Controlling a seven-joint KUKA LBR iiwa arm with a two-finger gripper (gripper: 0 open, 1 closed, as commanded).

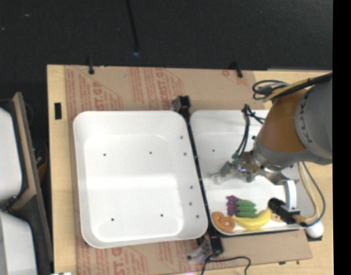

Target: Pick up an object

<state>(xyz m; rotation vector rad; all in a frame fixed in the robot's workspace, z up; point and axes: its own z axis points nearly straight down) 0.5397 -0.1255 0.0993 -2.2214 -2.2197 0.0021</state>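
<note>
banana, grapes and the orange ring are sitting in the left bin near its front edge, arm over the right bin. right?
Not quite. The camera view shows the banana, grapes and orange ring in the right bin, near its front edge, not the left bin. The arm is over the right bin, as you said.

The arm (290,130) reaches into the right bin (215,132), its pincer (224,172) low over the white floor, well above a banana (253,219), purple grapes (240,203) and orange ring (222,222)
</note>
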